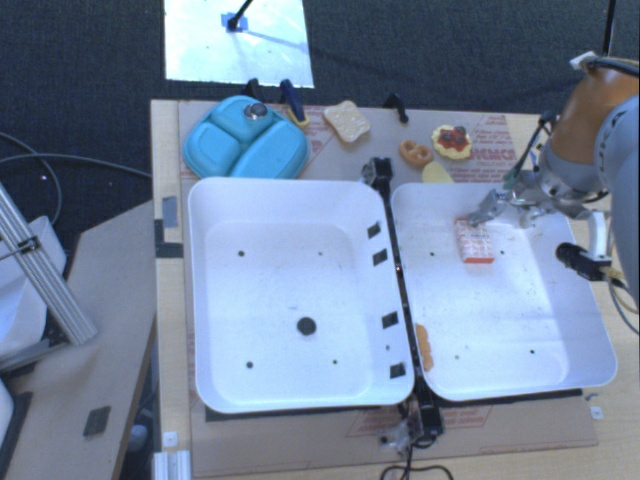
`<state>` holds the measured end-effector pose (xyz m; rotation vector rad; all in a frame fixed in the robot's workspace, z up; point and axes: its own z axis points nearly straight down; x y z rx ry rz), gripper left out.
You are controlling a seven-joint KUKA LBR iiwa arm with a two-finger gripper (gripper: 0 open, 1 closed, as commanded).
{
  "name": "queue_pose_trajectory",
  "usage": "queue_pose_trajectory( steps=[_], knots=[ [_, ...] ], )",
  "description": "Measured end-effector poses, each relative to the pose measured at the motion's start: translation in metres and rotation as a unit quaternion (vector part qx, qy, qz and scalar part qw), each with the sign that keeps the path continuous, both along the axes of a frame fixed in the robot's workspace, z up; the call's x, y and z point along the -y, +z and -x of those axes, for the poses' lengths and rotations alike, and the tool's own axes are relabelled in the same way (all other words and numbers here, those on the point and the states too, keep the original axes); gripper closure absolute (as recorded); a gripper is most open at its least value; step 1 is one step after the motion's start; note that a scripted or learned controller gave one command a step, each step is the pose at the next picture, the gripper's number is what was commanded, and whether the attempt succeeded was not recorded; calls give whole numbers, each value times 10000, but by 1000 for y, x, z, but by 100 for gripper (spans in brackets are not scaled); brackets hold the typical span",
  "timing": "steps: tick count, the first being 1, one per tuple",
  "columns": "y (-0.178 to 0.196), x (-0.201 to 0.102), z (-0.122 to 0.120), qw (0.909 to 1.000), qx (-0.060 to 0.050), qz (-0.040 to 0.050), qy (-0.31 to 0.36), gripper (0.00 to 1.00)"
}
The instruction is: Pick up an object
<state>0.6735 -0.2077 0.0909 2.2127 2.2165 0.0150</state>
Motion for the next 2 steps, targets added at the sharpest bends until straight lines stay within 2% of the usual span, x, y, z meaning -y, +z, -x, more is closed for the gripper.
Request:
queue_pose_trajectory(
  steps=[1, 2],
  knots=[
    [0, -82, 1, 10000, 2, 9, 40, 0],
    [2, -56, 78, 10000, 34, 6, -27, 0]
  ],
)
